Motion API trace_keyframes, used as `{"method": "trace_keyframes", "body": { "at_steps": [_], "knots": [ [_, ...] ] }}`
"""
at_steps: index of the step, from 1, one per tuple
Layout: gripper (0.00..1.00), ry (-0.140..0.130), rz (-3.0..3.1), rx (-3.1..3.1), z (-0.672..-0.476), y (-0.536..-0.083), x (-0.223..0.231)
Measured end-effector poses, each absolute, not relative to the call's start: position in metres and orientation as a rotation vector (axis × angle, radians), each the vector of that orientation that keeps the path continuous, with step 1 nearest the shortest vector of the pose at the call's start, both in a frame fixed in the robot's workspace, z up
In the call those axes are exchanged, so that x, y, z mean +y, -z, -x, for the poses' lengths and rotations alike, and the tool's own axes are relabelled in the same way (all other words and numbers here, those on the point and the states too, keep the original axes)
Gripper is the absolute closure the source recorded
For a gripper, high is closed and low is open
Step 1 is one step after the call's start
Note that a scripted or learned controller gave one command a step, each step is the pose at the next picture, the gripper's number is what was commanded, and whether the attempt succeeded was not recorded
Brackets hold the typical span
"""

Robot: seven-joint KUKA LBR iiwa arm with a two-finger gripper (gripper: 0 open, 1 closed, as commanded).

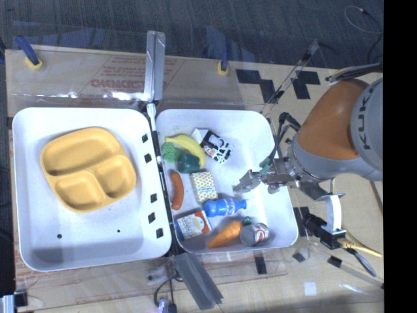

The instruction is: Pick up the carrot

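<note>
The orange carrot (225, 233) lies near the front edge of the right bin (257, 119). It sits between a small carton (192, 225) and a grey can (255, 233), just below a blue bottle (225, 207). My gripper (249, 180) hovers over the right side of this bin, up and to the right of the carrot and apart from it. Nothing shows in its grasp.
A banana (186, 143), a green toy (180, 157), a black-and-white box (215, 146), a red sausage (176, 189) and a yellow checkered block (204, 186) crowd the right bin. The left bin (39, 253) holds a yellow divided plate (88, 168).
</note>
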State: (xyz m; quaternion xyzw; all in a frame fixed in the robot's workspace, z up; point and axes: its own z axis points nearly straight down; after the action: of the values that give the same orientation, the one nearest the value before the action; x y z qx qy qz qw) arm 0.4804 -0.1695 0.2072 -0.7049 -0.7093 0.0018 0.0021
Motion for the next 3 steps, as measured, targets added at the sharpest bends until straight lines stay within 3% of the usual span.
{"method": "trace_keyframes", "body": {
  "at_steps": [1,2,3],
  "knots": [
    [0.00,0.015,2.149,-2.307,-0.482,-0.109,-0.183],
    [0.00,-0.001,1.941,-2.469,-0.490,-0.135,-0.186],
    [0.00,0.001,1.279,-2.869,-0.477,-0.090,-0.193]
  ]
}}
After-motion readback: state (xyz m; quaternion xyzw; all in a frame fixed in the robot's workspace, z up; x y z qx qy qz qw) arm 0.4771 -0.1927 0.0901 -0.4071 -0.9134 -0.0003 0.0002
